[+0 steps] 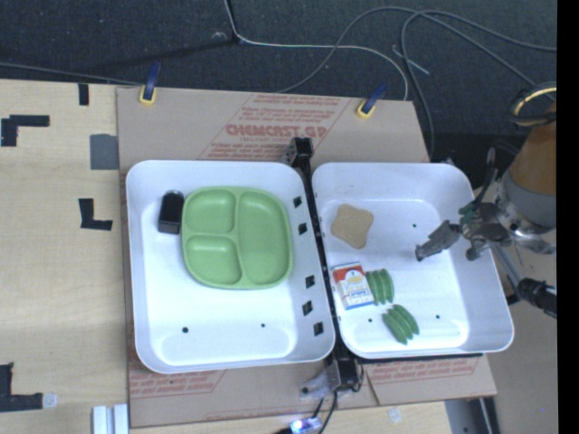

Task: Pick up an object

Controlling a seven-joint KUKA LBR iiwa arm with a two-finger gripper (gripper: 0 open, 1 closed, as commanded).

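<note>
The right bin [452, 183] holds a tan bread slice [351, 225], a small red and white box [353, 287] and two green pea pods [382, 285] [400, 323]. My gripper [446, 252] hangs over the right side of this bin, right of the bread and above the pods. It is open, its two dark fingers [433, 243] spread apart with nothing between them. In the left bin [149, 269] lie a green divided plate [238, 238] and a small black block [170, 212], which touches the plate's left edge.
Both bins rest on a cardboard sheet [271, 125] held by yellow clamps [369, 104] at the back. A black hinge strip [312, 242] runs between the bins. Cables [380, 25] trail across the dark floor behind.
</note>
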